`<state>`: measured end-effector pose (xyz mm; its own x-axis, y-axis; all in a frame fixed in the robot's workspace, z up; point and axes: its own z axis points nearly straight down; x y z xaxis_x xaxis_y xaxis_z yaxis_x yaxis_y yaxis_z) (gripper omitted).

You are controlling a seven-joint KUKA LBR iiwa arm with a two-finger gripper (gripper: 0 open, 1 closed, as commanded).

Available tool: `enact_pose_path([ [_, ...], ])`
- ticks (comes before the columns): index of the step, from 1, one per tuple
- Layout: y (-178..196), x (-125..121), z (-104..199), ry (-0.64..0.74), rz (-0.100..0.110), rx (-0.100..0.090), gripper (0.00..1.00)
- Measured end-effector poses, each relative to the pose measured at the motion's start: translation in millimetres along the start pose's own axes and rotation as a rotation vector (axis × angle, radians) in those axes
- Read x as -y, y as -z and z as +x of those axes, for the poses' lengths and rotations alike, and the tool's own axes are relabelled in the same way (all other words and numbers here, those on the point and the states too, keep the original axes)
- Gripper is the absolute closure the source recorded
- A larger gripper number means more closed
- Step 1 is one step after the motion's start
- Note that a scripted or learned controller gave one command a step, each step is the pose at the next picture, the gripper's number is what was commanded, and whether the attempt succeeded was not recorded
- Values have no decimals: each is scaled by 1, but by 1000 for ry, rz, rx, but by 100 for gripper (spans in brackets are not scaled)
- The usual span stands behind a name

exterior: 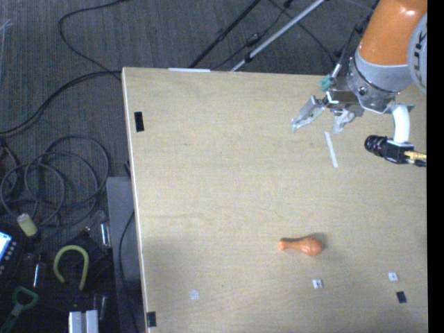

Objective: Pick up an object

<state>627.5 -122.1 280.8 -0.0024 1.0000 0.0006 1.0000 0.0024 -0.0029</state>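
1 orange pear-shaped object point(302, 245); 1 white stick point(331, 149); 1 tan board point(208, 186); 1 arm point(392, 40)

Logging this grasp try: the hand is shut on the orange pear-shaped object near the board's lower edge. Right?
Not right. The camera view shows the hand open and holding nothing, up near the board's top right. The orange pear-shaped object does lie near the board's lower edge, well apart from it.

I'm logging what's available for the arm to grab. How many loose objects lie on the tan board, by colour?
Orange: 1, the orange pear-shaped object
White: 1, the thin white stick
Total: 2
The small square markers on the board look like flat stickers and aren't counted.
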Motion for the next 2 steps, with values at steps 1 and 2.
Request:
enact_pose_path([
  [1, -58, 21, -64, 71, 0, 2, 0],
  [2, -148, -34, -102, 161, -1, 4, 0],
])
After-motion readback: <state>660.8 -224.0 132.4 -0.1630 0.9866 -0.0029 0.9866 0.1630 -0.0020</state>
